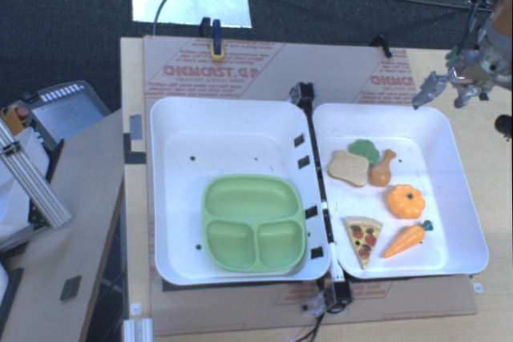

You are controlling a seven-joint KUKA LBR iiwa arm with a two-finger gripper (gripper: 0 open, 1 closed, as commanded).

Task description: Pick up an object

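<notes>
The bench [104, 164] sits on dark carpet, a cardboard sheet [264, 64] spread across it, and on that sheet lie my two white bins. I take the right bin [457, 172] as my landmark, since everything I might lift lies in it. The left bin [172, 172] touches it along the clipped seam and holds a green divided plate [253, 222] toward its near edge.

My gripper [449, 88] hangs just beyond the right bin's far right corner, above the rim and well apart from every piece. Its fingers look spread, with nothing between them.

Inside the right bin, going by size: a toast slice [348, 169] near the seam side, with a green broccoli [365, 149] touching its far edge and a drumstick [381, 168] just beside it; a pumpkin [405, 201] near the middle; a carrot [405, 239] and a pizza slice [363, 239] toward the near edge.

What worries me is the crowded trio. If I come down there, I judge one finger would land on a neighbour and push the target aside. The toast and pizza lie flat, so my fingers may scrape the bin floor and close on nothing. The pumpkin is round and could squirt out. The carrot, lying clear, seems my safest try.
</notes>
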